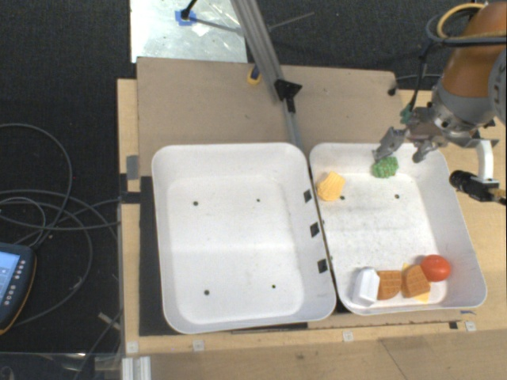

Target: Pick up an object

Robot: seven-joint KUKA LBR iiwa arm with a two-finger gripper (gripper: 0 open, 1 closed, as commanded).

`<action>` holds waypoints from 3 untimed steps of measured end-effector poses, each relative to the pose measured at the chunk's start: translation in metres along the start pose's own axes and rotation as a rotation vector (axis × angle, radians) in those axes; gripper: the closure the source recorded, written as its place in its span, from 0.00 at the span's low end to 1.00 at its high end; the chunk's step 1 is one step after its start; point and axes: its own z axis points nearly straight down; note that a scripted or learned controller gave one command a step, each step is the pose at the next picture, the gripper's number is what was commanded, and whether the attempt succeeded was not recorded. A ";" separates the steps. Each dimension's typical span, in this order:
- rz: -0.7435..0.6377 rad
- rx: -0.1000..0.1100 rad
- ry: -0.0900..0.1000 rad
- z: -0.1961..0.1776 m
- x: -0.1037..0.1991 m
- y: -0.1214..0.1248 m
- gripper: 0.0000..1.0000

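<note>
My gripper (398, 157) hangs over the far edge of the right bin (467, 236), its two fingers spread open with nothing between them. A small green, broccoli-like piece (385, 167) lies on the bin floor just below the left fingertip (383, 153); whether they touch I cannot tell. A yellow chunk (331, 185) rests near the bin's far left corner. Along the near edge lie a white block (365, 285), two orange-brown waffle-like pieces (389, 284) (415, 280) and a red ball (435, 267).
The left bin (230, 150) sits beside the right one, with black clips (314, 229) along the shared edge. A grey pole (261, 38) slants across the brown board behind the bins. Cables and a pendant (12, 283) lie on the floor at left.
</note>
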 end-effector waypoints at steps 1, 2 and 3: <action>0.000 0.001 0.001 0.058 0.008 0.004 0.00; 0.000 0.000 0.000 0.110 0.009 0.004 0.00; -0.002 -0.007 -0.001 0.095 0.008 0.006 1.00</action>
